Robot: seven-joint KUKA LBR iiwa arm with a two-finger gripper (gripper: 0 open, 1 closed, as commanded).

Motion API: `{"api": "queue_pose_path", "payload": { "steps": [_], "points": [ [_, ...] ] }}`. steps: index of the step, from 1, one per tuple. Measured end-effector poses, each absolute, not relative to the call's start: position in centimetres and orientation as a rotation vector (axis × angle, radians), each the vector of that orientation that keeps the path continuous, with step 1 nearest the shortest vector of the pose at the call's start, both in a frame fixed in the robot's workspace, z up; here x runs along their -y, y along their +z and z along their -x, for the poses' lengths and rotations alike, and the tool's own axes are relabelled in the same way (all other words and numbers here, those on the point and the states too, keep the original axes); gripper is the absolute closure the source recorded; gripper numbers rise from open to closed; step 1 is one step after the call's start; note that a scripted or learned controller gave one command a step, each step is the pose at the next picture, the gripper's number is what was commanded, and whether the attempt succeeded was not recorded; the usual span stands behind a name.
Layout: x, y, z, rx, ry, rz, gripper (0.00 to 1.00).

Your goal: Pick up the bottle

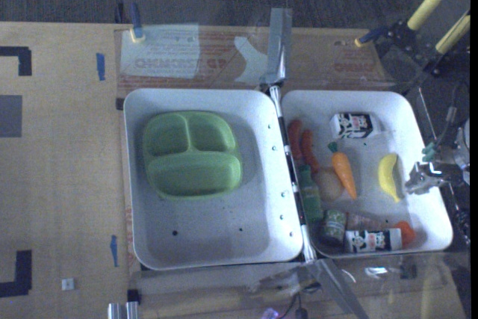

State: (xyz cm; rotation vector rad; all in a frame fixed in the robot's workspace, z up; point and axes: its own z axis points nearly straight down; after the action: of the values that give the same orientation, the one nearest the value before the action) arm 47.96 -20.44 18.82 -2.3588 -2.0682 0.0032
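A dark green bottle (309, 196) lies along the left wall of the right bin (418, 116), its neck pointing to the far side. A white cow-patterned bottle with a red cap (376, 239) lies on its side at that bin's near edge. My gripper (420, 178) hangs over the right rim of the right bin, just right of a yellow banana (388, 176). It is well apart from both bottles and nothing shows in it.
The right bin also holds two red sausages (302, 142), a cow-print carton (352, 125), a carrot (343, 172), a beige potato (327, 183) and a small can (334, 224). A green divided plate (193, 153) lies in the left bin (216, 235).
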Motion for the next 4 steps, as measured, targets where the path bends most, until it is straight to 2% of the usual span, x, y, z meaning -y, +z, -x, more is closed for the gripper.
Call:
{"api": "queue_pose_path", "payload": {
  "steps": [3, 4],
  "points": [
    [20.6, 21.3, -48.2, 2.069, 0.009, 2.356, 1.0],
    [22.0, 23.8, -51.4, 2.491, 0.001, 1.919, 1.0]
  ]
}}
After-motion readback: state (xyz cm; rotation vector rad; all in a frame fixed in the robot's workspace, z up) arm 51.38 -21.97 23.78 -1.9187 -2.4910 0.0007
